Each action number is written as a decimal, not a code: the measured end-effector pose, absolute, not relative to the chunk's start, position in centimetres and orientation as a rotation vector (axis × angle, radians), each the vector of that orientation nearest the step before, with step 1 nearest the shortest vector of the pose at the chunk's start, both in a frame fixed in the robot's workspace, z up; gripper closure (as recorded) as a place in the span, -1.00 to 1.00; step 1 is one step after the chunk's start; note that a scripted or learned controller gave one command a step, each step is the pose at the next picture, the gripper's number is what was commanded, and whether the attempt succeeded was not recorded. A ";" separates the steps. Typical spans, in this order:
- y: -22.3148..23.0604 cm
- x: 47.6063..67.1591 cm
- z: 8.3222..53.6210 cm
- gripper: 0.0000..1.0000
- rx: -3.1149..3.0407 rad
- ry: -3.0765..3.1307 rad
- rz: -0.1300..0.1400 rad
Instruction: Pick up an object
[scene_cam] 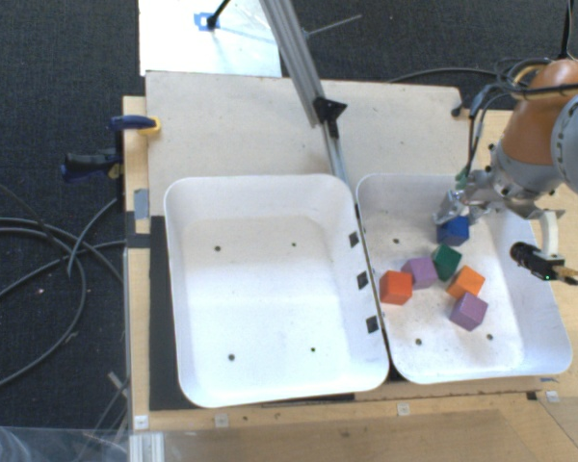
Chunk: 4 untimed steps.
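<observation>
The blue cube (453, 230) is in the right bin (535, 354), near its far side, directly under the gripper (459, 210), and looks slightly lifted; I judge the gripper is clamped on it. The other cubes lie together nearer the middle, just beside.

Arm (570, 128): grey casing, fat rounded orange band (539, 114) above the wrist. Black cables (491, 89) loop around that joint. Gripper (459, 206) is small, bare silvery metal. White cable with black connector (532, 256) hangs off the wrist.
</observation>
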<state>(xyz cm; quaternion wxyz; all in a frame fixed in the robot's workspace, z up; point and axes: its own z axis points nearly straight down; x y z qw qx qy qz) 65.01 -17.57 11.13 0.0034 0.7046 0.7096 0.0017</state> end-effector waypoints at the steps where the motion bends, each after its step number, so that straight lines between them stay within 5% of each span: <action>1: -10.0 60.9 9.5 1.00 2.205 2.225 0.011; 2: -8.9 62.8 9.3 1.00 2.211 2.226 0.001; 3: -1.9 68.9 19.6 1.00 2.203 2.229 0.017; 4: 5.8 68.9 19.1 1.00 2.207 2.236 0.007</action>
